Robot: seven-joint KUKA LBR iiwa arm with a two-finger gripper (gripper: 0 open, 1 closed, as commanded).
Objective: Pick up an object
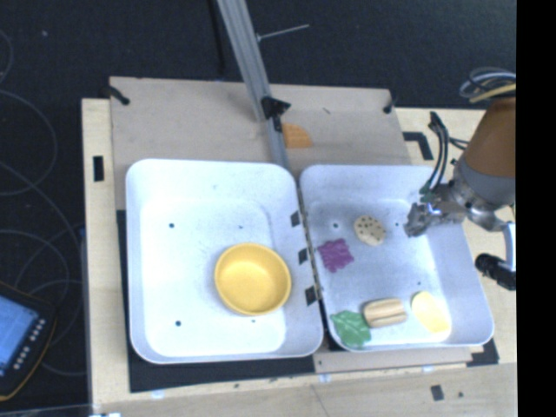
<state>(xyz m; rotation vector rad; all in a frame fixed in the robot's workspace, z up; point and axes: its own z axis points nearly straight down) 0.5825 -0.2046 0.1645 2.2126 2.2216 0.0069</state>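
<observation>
Yellow round bowl (253, 278) in left bin (156, 189).

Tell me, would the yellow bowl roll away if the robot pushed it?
Probably not. The round yellow plastic bowl sits upright on the flat floor of the left white bin, so it would likely slide. It looks stiff and light. Its smooth rim may be slippery.

Glossy yellow plastic bowl (253, 277), smooth white plastic bins (156, 189), matt wooden bench (100, 389)
</observation>
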